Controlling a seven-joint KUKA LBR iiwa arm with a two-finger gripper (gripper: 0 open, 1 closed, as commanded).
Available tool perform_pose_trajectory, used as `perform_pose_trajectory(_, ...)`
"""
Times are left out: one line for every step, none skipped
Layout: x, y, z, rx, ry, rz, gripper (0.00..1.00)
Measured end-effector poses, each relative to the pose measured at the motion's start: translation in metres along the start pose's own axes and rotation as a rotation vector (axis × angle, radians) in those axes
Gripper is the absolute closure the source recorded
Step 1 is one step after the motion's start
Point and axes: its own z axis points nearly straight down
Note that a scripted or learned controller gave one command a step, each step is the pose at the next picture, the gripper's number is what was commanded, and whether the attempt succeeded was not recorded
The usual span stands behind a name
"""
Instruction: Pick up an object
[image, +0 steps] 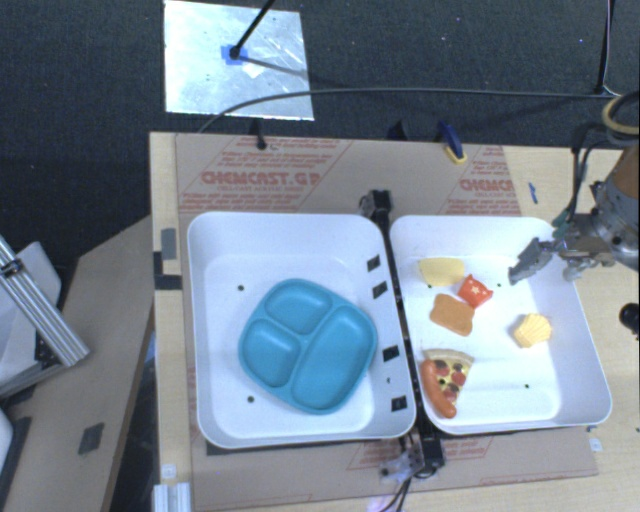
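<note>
The approach step is judged underway: the pincer (527, 262), whose state cannot be told, is poised near the small red toy block (476, 291); descent is required next.

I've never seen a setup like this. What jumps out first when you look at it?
The big blue divided plate lies alone in the left white bin. The right bin holds small toy foods: a pizza slice near its front left corner, a red piece and a yellow piece further in. The end effector hovers over that bin's far right side.
</note>
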Motion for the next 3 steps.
perform_pose_trajectory(0.000, 0.002, -0.005, -0.010, -0.002, -0.003, 0.00)
perform_pose_trajectory(0.001, 0.001, 0.036, -0.007, -0.001, 0.000, 0.00)
perform_pose_trajectory(0.011, -0.002, 0.088, -0.007, 0.000, 0.000, 0.00)
